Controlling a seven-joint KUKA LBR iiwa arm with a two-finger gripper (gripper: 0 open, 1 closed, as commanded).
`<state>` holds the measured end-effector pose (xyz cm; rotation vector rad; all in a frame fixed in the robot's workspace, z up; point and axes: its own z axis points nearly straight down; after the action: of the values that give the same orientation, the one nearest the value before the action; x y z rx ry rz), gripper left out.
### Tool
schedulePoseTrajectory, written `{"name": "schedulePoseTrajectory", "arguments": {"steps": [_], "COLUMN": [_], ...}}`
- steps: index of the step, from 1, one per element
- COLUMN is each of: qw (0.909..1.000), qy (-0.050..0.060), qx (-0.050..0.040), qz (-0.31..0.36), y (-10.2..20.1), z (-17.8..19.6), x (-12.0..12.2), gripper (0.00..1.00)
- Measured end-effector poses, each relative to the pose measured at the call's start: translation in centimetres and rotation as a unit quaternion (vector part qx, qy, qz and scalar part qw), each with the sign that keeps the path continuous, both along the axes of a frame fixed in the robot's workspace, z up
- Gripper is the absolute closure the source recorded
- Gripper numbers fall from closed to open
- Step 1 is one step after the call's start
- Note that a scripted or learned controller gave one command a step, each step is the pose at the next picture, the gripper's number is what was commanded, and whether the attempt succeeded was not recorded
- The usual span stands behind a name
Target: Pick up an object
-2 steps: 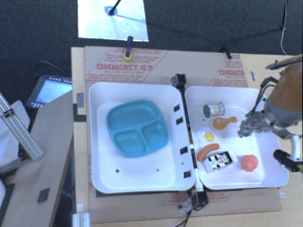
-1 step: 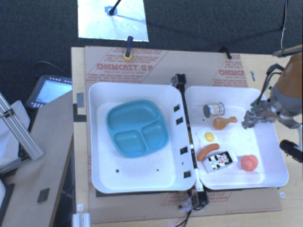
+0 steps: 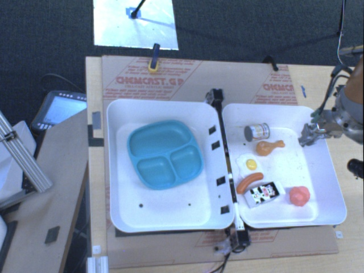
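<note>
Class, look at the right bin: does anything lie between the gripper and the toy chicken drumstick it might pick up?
Nothing visible does. The gripper sits at the right bin's far right edge, and bare white floor runs from it to the drumstick. The can lies beyond the drumstick, off that line.

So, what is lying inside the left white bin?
Inside the left bin lies one blue tray with three compartments, flat near the middle. The compartments look bare. Whatever is on the bin floor beneath the tray is covered.

Arm (image 3: pixel 351 98) cut off by right edge; gripper (image 3: pixel 310 133) too small to read
</note>
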<state>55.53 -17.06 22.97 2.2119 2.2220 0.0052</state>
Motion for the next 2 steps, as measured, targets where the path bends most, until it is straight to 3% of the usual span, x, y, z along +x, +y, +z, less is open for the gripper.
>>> {"name": "schedulePoseTrajectory", "arguments": {"steps": [2], "qw": [1.0000], "qy": [0.002], "qx": [0.0016], "qz": [0.003], "y": [11.5], "z": [-0.1], "x": [0.7], "gripper": [1.00]}}
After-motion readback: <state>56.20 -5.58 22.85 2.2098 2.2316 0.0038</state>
